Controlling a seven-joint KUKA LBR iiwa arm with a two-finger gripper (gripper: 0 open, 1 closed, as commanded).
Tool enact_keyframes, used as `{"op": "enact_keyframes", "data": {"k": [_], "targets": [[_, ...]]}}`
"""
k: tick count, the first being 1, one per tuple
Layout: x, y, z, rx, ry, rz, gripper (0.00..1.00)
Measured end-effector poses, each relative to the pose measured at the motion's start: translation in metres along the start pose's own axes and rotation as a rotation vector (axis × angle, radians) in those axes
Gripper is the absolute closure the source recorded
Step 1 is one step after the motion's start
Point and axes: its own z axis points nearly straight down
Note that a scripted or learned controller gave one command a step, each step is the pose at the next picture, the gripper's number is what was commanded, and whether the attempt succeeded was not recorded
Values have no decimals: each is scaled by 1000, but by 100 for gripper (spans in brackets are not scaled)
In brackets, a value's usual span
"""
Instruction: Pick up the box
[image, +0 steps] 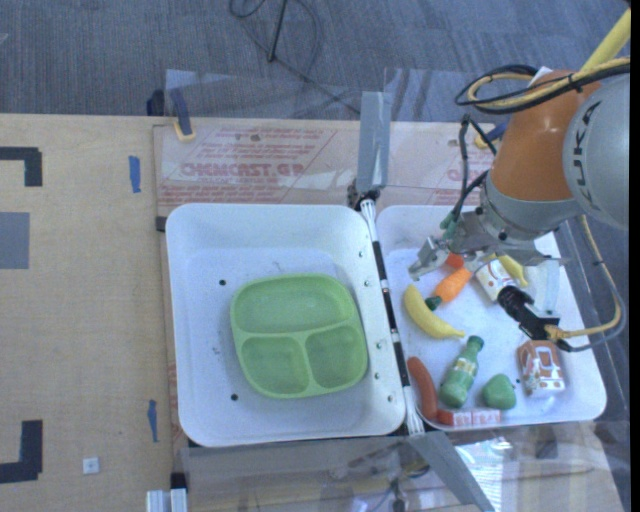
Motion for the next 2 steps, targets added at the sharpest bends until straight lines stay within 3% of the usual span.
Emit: {"op": "enact_keyframes", "data": {"k": [1,2], "targets": [[-26,-70,96,-6,-2,-380,0],[-76,-64,-156,0,-1,-35,0]]}}
